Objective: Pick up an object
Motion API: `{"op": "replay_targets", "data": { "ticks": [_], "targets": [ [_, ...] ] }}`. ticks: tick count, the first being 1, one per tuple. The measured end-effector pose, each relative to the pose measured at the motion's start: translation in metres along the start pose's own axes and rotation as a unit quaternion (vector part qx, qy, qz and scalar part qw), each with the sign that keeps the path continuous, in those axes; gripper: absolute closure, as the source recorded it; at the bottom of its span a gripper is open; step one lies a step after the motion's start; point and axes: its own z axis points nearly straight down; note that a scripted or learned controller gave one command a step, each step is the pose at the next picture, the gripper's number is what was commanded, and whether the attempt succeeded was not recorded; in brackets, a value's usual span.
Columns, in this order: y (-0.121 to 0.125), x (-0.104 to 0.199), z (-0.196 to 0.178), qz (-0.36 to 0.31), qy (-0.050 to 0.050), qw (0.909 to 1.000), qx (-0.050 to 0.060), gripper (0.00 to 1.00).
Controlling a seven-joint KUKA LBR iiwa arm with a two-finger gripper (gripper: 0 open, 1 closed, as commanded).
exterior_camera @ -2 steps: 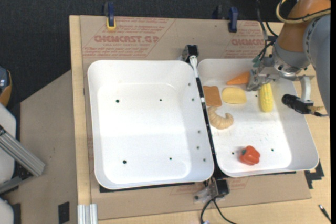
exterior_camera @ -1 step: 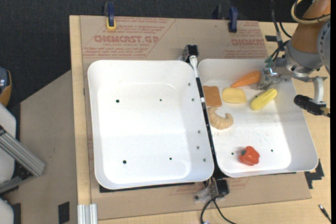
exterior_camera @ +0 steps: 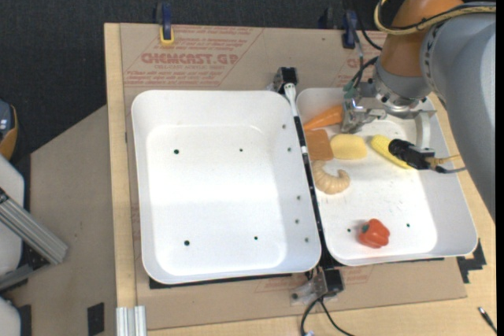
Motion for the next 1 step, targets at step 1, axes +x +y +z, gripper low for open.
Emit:
{"op": "replay_targets", "data": {
  "ticks": [1],
  "targets": [
    [0.0013,-0.0552,-0.1479,0.006,-0.004,0.9998,-0.018,1.0]
  ]
}}
